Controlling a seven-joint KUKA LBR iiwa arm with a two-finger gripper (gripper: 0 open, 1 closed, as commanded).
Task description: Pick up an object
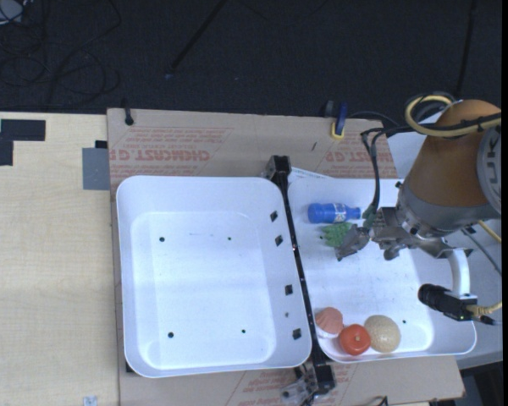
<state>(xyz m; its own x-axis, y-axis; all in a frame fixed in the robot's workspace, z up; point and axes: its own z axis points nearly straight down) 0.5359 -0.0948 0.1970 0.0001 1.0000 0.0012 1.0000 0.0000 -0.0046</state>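
Note:
In the right bin [406, 299], my gripper [352, 245] reaches in from the right and sits low over the upper left part. A small green object [337, 232] lies right at its tip, touching or partly under it. Whether the green object is gripped cannot be seen. Just above it lies a blue bottle [331, 213] on its side. Along the bin's front edge rest a pink object [328, 319], a red tomato-like ball [354, 339] and a beige round object [383, 333].
The left bin [144, 227] stands beside the right one, with a black divider [289, 252] between them. The arm's orange band [453, 155] hangs over the right bin's far right side. Bare bin floor lies between the gripper and the front objects.

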